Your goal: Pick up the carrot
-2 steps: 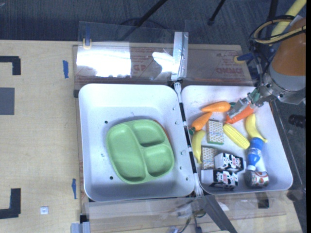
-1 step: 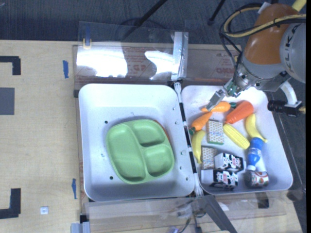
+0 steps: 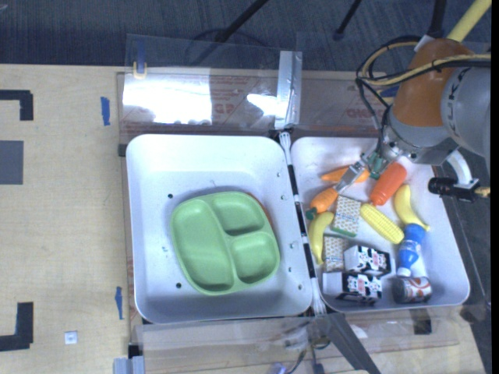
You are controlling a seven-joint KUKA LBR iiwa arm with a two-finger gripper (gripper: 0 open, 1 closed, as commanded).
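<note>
Gripper [image 3: 360, 170] sits low over the upper part of the right bin [image 3: 456, 287], reaching in from the upper right below the arm's orange band [image 3: 421, 92]. Finger state: cannot tell; the tip region is small and cluttered.

Carrot [image 3: 388, 183]: orange, stubby, in the upper middle of the right bin, just right of the gripper tip. Long axis runs diagonally, from upper right to lower left. The upper end lies close under the wrist, the lower end points toward the corn cob [image 3: 380, 222]. Which end is the thick one is not clear. Whether the gripper touches the carrot cannot be judged; it appears beside it, not around it.

Other contents of the right bin:
- a thinner orange piece [image 3: 340, 175] left of the gripper, and another orange item [image 3: 323, 200] lower left of that
- banana [image 3: 406, 206] right of the carrot, curving downward
- second yellow item [image 3: 318, 236] along the left wall
- two patterned cards [image 3: 347, 215] near the centre
- black-and-white cartons [image 3: 363, 271] toward the front
- blue-and-white bottle [image 3: 411, 252], with a dark can [image 3: 412, 288] in front of it

Left bin [image 3: 148, 162] holds a green divided plate [image 3: 224, 241], three compartments, sitting toward the front centre.
</note>
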